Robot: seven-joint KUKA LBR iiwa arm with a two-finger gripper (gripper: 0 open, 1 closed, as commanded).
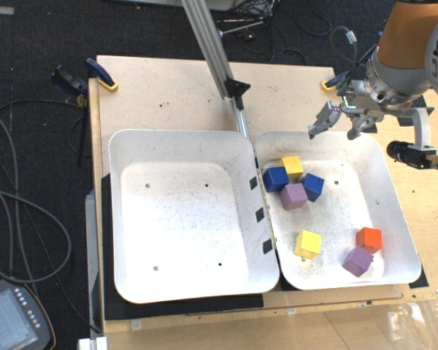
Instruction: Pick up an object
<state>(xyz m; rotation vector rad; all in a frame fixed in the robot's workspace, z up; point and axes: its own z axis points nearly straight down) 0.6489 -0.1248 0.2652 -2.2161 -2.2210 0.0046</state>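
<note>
My gripper (341, 125) hangs above the far edge of the right bin (394, 217), its two fingers spread apart with nothing between them. Below and to its left a cluster of cubes lies in that bin: a yellow cube (293, 167), a blue cube (275, 179), a purple cube (293, 195) and a second blue cube (314, 187). Nearer the front lie another yellow cube (308, 243), an orange cube (369, 238) and a purple cube (358, 261).
The left bin (131, 217) sits beside the right one on the pale bench. A slanted metal post (208, 35) rises from the gap between the bins at the back. Clamps (102, 75) grip the bench's far corners.
</note>
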